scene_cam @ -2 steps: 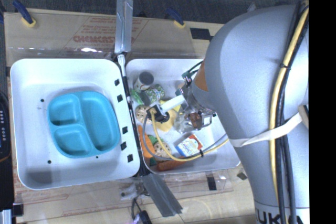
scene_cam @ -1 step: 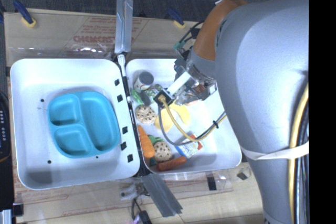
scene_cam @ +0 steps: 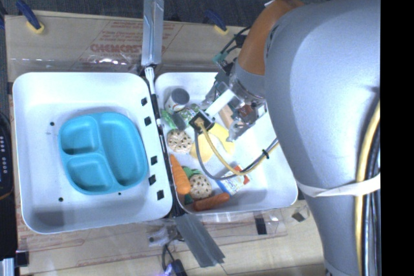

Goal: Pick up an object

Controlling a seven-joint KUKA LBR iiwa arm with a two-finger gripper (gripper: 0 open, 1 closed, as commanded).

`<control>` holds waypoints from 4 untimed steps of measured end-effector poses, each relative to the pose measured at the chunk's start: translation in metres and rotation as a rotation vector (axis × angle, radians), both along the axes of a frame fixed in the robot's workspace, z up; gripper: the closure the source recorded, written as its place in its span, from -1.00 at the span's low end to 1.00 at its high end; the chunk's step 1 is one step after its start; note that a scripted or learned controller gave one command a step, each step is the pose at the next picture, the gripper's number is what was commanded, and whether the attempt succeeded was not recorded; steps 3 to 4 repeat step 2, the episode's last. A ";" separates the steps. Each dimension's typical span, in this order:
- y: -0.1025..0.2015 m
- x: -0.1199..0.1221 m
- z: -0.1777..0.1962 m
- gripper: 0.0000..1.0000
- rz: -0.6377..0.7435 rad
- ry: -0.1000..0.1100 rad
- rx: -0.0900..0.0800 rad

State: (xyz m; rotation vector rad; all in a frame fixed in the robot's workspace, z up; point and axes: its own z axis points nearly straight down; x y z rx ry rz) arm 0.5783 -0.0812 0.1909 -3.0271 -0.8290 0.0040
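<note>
The claw (scene_cam: pixel 242 114) hung low inside the right bin (scene_cam: pixel 284 172), over its back part, and from this slanted view I could not tell if it was open or closed; no thing was seen held in it. Just beside it, toward the front, lay a flat yellow piece (scene_cam: pixel 217 140), probably the nearest thing to take. It looked like light plastic toy food, stiff and a little slippery, and because it lay flat it would be better to take it across a narrow edge. A little further, against the wall between the bins, were a round cookie (scene_cam: pixel 178 140) and an orange carrot (scene_cam: pixel 180 176). The carrot seemed the easier choice: light, hard, and thin enough to grip across its middle. A grey cup (scene_cam: pixel 178 97) stood in the back corner. In the left bin (scene_cam: pixel 29 106), well apart from the claw, lay only a blue tray (scene_cam: pixel 103 152) with three compartments, and both bins rested on the worktop (scene_cam: pixel 77 42).
</note>
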 end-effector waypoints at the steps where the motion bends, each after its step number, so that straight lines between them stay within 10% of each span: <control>1: -0.012 0.062 -0.024 -1.00 -0.273 0.001 -0.003; 2: 0.000 0.045 0.033 -1.00 0.020 -0.003 -0.001; 4: 0.000 0.045 0.033 -1.00 0.020 -0.003 -0.001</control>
